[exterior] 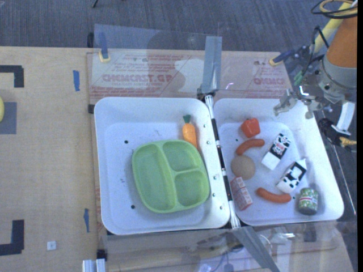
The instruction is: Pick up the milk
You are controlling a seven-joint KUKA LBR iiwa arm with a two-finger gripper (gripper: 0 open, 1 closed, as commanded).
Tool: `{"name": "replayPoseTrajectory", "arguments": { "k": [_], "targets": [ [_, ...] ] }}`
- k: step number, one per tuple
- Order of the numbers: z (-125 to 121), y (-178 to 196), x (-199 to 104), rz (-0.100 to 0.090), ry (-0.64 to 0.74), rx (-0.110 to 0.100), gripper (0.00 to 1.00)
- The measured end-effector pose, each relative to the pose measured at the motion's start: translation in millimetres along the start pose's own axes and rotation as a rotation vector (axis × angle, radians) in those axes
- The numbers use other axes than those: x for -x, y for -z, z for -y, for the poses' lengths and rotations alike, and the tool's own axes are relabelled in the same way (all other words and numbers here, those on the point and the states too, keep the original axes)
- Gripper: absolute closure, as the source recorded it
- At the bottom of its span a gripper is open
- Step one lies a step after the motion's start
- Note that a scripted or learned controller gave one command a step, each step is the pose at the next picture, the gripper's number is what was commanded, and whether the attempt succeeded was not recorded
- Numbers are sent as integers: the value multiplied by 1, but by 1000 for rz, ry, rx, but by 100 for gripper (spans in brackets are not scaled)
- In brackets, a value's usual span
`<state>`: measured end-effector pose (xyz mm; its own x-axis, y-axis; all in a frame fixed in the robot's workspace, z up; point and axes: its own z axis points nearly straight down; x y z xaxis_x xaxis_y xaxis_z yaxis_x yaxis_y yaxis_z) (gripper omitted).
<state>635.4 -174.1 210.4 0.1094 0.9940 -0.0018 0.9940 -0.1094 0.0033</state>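
- The gripper [299, 102] hangs over the far right corner of the right bin [332, 208]. It is small and cluttered by cables, and I cannot tell how the jaws stand. Nothing shows between them.
- The arm [343, 50], orange band uppermost, comes in from the right, so the wrist sits above the bin rim, not over any item. I judge this a staging pose, with the reach not yet begun.
- Nearest below lie a red block [250, 127] and a sausage [250, 146], both well apart from the gripper.
- Two cow-patterned cartons look like milk. One carton [276, 151] lies mid-bin, tilted. The other, the second carton [292, 177], lies nearer the front, close to a green can [308, 200]. Which one is meant, I cannot tell.
- Both cartons lie on their sides at a slant, so a grasp across the narrow faces would probably need the wrist turned to match.
- A brown ball [243, 166], a small box [241, 192] and a second sausage [273, 195] crowd the front, leaving little finger room there.
- The left bin [108, 123] holds a green tray [170, 175] and a carrot [189, 132], away from the work.
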Motion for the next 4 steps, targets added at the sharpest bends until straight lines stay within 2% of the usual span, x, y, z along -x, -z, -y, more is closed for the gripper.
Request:
{"name": "replayPoseTrajectory", "arguments": {
  "k": [1, 2, 3, 4],
  "targets": [
    [95, -121, 16, -2, -100, -3, 0],
    [99, -88, -22, -1, -92, -2, 0],
    [98, -78, -21, -1, -95, -1, 100],
    [166, -26, -82, -3, 56, -6, 100]
  ]
}}
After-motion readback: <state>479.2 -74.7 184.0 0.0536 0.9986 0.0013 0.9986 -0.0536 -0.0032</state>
